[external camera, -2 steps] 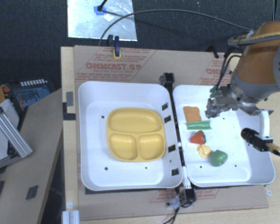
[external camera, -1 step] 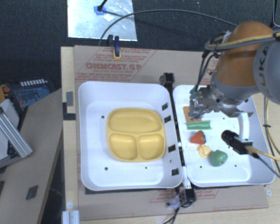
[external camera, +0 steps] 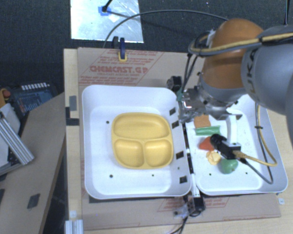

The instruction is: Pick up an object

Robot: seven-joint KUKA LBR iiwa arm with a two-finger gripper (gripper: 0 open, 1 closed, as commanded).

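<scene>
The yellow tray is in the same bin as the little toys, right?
No. The yellow tray lies in one bin; the little toys lie in the other bin, beside it. The camera view shows this.

A divided tray (external camera: 140, 139) is lying centred in the left bin (external camera: 95, 179), and at its three o'clock small pieces (external camera: 207, 143) are sitting clustered in the right bin (external camera: 249, 182).

My claw (external camera: 189, 107) hangs over the far left corner of the right bin (external camera: 266, 182), beside a cluster (external camera: 206, 143) of small orange, green, red and yellow pieces. A yellow divided plate (external camera: 141, 140) lies in the left bin (external camera: 95, 130).
</scene>
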